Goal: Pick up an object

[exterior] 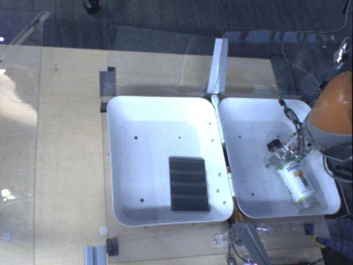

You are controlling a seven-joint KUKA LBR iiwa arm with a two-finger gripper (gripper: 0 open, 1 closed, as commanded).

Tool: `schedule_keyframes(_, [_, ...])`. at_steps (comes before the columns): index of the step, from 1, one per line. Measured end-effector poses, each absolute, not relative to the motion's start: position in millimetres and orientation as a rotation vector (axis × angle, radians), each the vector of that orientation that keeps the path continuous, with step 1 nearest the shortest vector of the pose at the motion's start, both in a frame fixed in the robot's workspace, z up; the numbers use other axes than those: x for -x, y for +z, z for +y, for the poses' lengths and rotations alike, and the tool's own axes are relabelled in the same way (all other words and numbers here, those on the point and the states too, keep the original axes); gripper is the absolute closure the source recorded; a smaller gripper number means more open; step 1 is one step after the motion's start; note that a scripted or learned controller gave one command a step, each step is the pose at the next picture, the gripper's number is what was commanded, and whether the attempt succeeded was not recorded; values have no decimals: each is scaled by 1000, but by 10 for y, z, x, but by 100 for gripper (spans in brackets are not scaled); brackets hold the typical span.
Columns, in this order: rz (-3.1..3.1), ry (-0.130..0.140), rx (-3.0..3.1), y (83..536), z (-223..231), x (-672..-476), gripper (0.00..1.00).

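A white bottle (298,185) with an orange and green label lies on its side in the right bin (248,126), near the front right corner. My gripper (280,158) hangs low in that bin, right at the bottle's upper left end. The grey arm with its orange band (333,109) reaches in from the right and hides part of the bin's right side. A black ribbed block (188,184) lies flat in the left bin (118,148), towards its front.
A metal divider bar (218,65) runs back from where the two bins meet. Cables (309,54) lie behind the right bin. The wooden bench (60,148) stretches to the left of the bins.
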State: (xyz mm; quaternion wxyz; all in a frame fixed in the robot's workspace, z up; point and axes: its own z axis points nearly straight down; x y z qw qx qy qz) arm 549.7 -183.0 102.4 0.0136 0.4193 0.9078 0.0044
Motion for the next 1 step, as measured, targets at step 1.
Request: schedule_keyframes(1, [2794, 5, -1424, 1859, -1453, -5981, 100])
